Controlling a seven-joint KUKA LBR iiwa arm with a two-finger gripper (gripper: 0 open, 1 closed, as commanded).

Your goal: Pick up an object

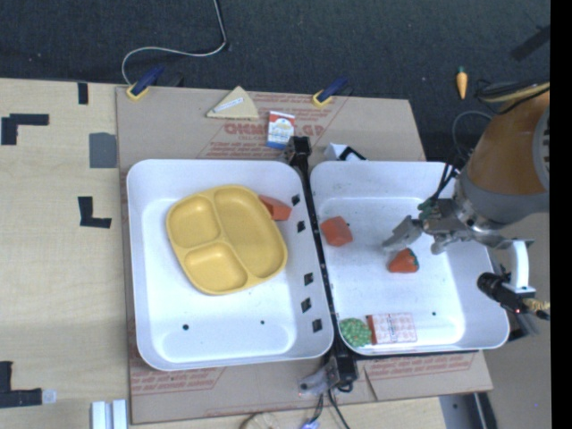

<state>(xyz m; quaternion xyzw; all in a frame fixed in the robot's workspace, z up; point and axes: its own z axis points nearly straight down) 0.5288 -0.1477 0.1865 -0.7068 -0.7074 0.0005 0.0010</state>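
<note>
Where it hovers, open hand (420,237) just above upright strawberry (404,261), nothing held.

yellow plate (225,239), white bins (152,320), orange-red strawberry (404,261)

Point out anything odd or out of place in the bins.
An orange piece in the left bin lies wedged between the yellow tray and the divider, partly under the tray's rim. The tray sits askew to the bin walls. Nothing looks spilled or broken.
</note>
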